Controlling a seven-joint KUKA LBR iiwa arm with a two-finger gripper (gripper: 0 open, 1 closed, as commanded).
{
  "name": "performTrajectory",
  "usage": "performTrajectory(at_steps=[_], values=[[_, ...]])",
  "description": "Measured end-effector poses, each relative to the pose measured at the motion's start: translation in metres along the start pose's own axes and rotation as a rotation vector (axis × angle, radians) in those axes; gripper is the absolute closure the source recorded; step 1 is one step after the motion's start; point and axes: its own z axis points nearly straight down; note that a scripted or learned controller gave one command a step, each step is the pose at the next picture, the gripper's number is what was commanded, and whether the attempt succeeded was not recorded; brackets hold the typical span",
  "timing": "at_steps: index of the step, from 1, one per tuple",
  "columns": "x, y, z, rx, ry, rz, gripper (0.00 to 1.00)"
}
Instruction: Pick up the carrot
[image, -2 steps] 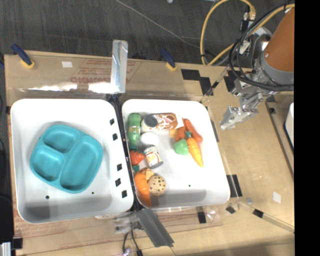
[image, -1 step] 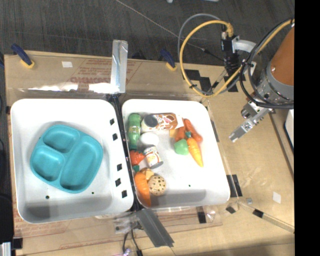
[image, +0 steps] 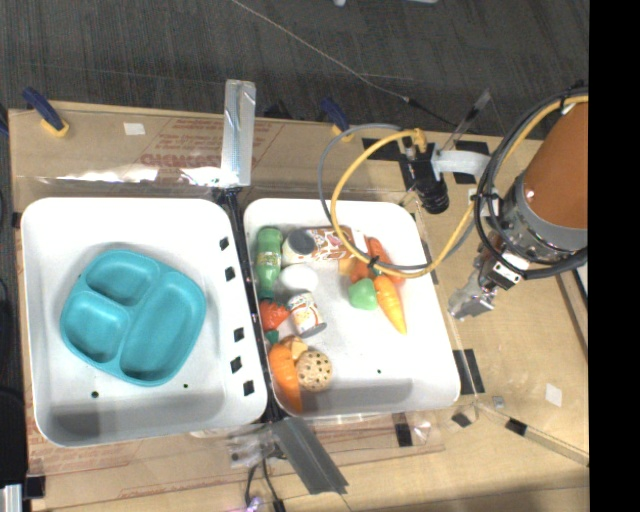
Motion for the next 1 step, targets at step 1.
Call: performTrajectory(at_steps=[1], values=[[0.0368,-0.0142,-0.0307,0.004,0.007,-0.288,1.0]])
